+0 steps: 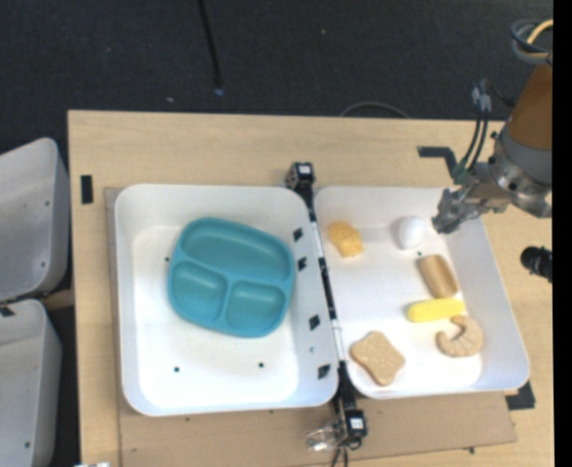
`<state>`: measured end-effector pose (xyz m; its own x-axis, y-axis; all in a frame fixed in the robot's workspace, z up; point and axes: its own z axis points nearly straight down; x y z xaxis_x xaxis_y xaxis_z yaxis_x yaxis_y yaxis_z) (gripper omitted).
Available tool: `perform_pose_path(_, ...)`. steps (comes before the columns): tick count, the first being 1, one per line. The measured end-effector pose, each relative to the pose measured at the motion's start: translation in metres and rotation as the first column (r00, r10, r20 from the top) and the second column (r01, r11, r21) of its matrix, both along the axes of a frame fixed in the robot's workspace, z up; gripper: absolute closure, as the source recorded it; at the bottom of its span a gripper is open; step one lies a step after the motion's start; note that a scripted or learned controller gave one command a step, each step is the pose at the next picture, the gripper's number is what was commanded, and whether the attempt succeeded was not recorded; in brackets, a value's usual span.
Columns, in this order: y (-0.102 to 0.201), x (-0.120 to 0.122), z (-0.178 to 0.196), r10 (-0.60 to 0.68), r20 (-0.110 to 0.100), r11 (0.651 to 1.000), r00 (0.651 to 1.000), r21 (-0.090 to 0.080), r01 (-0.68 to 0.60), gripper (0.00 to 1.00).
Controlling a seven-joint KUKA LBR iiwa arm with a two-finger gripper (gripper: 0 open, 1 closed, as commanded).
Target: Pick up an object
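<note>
The right bin (490, 261) holds several food items. A small yellow-orange piece (344, 239) lies near its left wall and a white egg-like ball (411, 230) sits near the back. Further forward lie a tan sausage-shaped piece (438, 274), a yellow bar (436, 310), a curled tan pretzel-like piece (460, 338) and a bread slice (377, 356). My gripper (449, 214) hangs over the bin's back right part, just right of the white ball. I see nothing held between its fingers.
The left bin (140, 358) carries a teal divided plate (232, 276). A black-clipped divider (317, 270) separates the two bins. The wooden bench (218, 144) surrounds them, and grey seat-like shapes (14, 261) stand at the far left.
</note>
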<state>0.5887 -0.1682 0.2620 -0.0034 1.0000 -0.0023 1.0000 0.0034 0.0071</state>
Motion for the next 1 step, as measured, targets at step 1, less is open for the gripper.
perform_pose_path(1,0.0528,-0.0011,0.0075,0.003,-0.005,1.0,1.0,0.003,-0.003,1.0)
